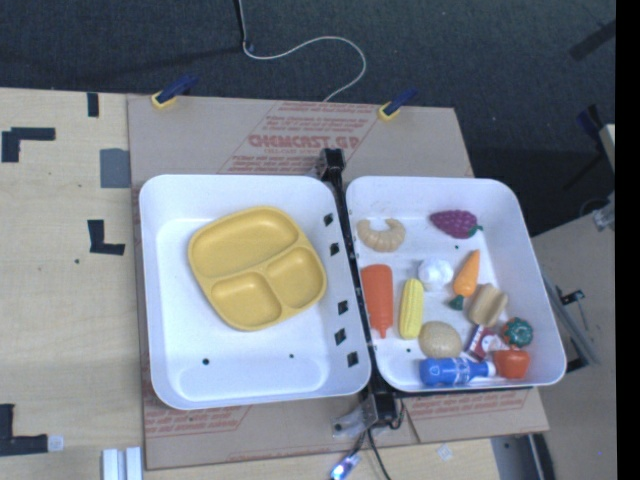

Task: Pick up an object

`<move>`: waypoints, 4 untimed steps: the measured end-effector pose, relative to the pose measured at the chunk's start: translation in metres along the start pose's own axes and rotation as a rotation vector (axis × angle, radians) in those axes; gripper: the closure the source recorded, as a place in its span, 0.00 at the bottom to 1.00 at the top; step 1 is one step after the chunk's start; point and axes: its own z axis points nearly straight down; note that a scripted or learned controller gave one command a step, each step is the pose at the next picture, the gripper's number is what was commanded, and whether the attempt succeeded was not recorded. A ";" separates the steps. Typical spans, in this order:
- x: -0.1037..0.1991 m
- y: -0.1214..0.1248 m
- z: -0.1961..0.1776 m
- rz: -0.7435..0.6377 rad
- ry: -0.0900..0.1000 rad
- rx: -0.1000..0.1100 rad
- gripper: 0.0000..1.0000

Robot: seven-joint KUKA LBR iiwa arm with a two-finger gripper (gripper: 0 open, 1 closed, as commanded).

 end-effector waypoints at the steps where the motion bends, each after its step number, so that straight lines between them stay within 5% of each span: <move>1: 0.000 0.000 -0.067 -0.002 -0.004 -0.011 1.00; 3: 0.000 0.000 -0.012 0.000 0.000 -0.001 1.00; 4: 0.000 0.000 -0.085 -0.002 -0.004 -0.012 1.00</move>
